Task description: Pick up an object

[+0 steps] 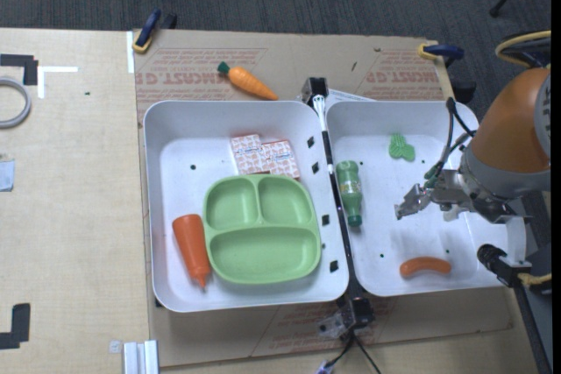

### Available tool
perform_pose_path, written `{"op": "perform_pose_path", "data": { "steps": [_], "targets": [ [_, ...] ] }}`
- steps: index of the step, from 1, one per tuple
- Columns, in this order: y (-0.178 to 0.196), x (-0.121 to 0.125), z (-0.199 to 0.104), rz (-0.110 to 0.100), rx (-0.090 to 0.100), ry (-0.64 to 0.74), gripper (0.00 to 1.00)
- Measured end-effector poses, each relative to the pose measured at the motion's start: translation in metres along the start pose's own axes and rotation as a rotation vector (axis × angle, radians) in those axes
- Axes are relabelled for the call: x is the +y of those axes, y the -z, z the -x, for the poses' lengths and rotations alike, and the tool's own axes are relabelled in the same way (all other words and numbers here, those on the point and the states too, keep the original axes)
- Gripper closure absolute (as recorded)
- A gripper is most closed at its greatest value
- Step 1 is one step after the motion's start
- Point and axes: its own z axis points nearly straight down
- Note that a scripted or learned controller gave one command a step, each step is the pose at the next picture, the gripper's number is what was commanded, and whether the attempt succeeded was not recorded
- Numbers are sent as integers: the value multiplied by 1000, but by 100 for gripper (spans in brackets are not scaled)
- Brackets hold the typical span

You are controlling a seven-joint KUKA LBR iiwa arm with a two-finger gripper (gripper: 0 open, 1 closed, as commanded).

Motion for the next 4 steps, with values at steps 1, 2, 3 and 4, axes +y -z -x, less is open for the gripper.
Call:
{"op": "perform_pose_path", "data": {
  "steps": [1,2,3,4],
  "targets": [
    [13,48,-48,2,-2,205,0],
    [-37,120,-12,3,-3,277,0],
    [-38,50,-32,1,0,358,0],
    [-28,51,-31,3,-2,356,100]
  ]
}}
